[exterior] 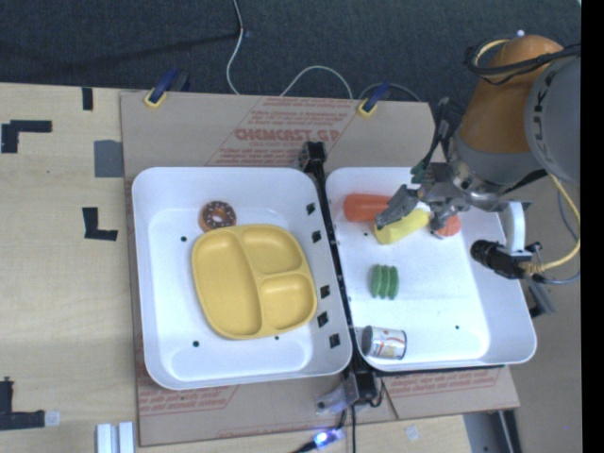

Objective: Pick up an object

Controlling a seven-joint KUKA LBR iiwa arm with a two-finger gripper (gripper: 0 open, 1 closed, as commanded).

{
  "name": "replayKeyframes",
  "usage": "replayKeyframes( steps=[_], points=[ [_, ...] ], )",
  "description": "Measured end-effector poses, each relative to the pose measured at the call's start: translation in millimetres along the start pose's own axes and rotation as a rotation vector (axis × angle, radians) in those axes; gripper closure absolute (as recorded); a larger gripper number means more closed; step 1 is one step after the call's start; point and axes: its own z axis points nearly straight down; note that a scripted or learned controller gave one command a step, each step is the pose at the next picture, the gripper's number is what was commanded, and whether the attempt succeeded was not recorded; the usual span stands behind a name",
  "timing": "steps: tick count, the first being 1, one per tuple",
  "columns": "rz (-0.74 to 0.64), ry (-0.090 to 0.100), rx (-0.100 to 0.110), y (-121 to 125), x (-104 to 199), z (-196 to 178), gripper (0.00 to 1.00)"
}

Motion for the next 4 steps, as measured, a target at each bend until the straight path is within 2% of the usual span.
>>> replayKeyframes(
  steps=[1, 2, 3, 4],
  points=[
    [-0.003, -0.002, -0.013, 2.7, 0.0, -6.6, 0.00],
    [-0.002, -0.002, -0.007, 6.1, 1.1, 37.8, 0.00],
    [-0.002, -0.002, -0.006, 10.2, 7.1, 99.7, 0.00],
    [-0.002, -0.003, -0.012, 10.3, 7.8, 125.9, 0.00]
  ],
)
